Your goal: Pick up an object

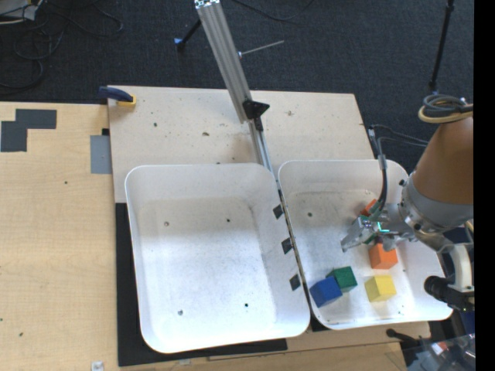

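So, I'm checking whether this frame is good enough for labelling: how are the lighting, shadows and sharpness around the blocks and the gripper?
Camera view: light is even and soft, with no harsh glare on the right bin. The blue block, green block and yellow block look slightly soft but distinct. The gripper is small and blurry, casting a faint shadow beside the orange block.

Robotics lab: bench (232,122), floor cables (46,6).

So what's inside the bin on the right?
Inside the right bin sit a blue block, a green block, a yellow block and an orange block. The gripper hangs over the orange one, covering part of it.
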Motion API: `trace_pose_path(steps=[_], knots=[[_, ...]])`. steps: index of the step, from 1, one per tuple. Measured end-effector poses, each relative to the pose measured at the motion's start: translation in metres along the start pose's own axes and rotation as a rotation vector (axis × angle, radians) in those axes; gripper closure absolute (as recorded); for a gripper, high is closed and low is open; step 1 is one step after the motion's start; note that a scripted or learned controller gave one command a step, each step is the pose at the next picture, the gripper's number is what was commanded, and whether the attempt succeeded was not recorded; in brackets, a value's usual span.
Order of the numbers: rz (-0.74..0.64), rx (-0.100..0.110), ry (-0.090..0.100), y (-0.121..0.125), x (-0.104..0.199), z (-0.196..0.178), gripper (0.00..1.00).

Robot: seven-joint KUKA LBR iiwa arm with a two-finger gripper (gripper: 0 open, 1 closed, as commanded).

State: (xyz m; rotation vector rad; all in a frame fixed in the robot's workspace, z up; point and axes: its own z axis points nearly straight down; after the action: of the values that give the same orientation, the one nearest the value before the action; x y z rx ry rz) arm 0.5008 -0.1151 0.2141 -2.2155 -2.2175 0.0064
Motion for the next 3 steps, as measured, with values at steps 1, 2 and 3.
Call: trace_pose_path(steps=[1, 2, 3], knots=[[0.004, -0.005, -0.001, 0.001, -0.001, -0.002, 0.00], [0.002, 0.002, 0.000, 0.008, 0.005, 0.056, 0.00], [0.003, 0.001, 0.000, 0.008, 0.002, 0.101, 0.00]])
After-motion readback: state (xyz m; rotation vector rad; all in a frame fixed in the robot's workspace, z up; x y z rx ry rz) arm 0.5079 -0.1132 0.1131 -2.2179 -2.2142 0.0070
